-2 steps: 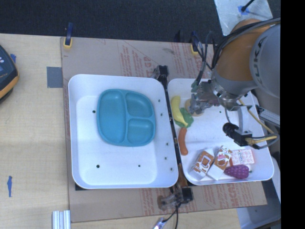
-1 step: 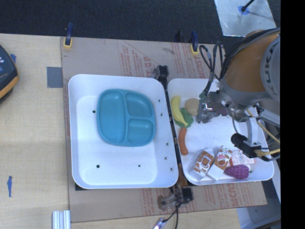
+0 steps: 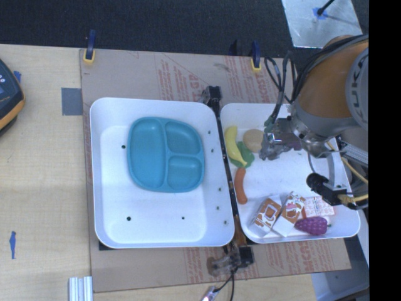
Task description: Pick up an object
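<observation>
purple grapes point(image 3: 311, 225), yellow banana point(image 3: 232, 145), orange carrot point(image 3: 240, 185)

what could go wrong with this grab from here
The gripper sits beside a tight cluster: round beige toy, yellow banana and green piece. Closing here might nudge them apart or pinch two at once. They also lie against the right white bin wall, so a finger could hit it.

worktop point(image 3: 44, 187) lying under brown cardboard sheet point(image 3: 163, 74) | sheet carrying two white bins: left bin point(image 3: 113, 231), right bin point(image 3: 338, 231), sitting side by side
</observation>
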Controlling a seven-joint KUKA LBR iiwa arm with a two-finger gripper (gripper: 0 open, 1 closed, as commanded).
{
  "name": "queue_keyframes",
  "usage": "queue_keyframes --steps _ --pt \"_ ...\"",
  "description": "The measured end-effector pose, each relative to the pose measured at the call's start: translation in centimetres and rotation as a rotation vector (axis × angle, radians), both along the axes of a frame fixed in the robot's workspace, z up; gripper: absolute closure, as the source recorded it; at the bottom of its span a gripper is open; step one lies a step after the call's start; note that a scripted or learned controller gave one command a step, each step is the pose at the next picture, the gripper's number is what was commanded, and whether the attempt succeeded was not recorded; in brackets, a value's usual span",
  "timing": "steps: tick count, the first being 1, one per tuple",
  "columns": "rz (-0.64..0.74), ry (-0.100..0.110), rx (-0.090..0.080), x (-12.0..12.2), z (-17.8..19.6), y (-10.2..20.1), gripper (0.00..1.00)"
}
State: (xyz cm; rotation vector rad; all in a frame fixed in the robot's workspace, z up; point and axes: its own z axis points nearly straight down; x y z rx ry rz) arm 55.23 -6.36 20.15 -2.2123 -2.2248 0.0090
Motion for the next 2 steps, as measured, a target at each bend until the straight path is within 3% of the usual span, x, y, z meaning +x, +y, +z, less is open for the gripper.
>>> queue_keyframes --steps 2 --pt "0.004 0.004 0.000 0.0 2.0 -0.2 1.00"
